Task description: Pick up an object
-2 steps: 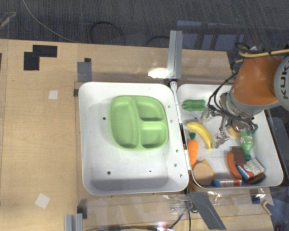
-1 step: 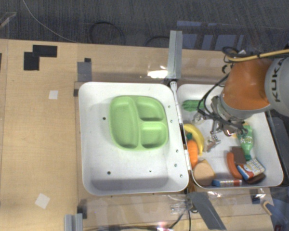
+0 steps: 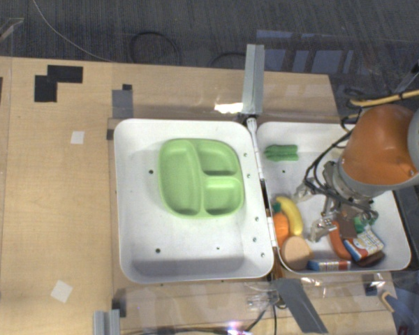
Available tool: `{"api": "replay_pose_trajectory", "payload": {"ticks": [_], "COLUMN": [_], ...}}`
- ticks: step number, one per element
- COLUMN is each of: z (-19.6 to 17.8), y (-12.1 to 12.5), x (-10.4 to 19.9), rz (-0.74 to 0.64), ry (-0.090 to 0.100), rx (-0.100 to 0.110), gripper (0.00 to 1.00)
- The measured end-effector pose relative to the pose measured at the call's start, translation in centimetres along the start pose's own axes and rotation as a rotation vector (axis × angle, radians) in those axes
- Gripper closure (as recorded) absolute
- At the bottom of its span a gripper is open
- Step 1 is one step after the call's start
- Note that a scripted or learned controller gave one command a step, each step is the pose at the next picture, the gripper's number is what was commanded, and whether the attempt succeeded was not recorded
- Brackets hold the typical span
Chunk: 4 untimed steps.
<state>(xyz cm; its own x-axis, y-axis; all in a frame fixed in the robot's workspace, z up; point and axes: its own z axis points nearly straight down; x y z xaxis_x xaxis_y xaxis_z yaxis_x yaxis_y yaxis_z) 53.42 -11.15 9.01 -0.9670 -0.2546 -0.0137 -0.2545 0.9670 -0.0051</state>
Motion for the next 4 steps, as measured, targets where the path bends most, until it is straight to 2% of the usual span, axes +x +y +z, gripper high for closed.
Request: {"api": "replay_pose_trajectory", "payload": {"ticks": [1,2,3,4], "z": [-6.4,-0.5,0.3,0.1], "y": [-7.9,-8.6,-7.6,-6.1], "x": [0.4,-0.7,-4.8,-0.1], "rz": [0.004,0.007,0.148,0.262], "ry": [0.002,-0.009,0.001,0.001], "rx": [0.003,0.004,-0.001,0.0], "gripper": [0.0,0.0,0.0,0.0]}}
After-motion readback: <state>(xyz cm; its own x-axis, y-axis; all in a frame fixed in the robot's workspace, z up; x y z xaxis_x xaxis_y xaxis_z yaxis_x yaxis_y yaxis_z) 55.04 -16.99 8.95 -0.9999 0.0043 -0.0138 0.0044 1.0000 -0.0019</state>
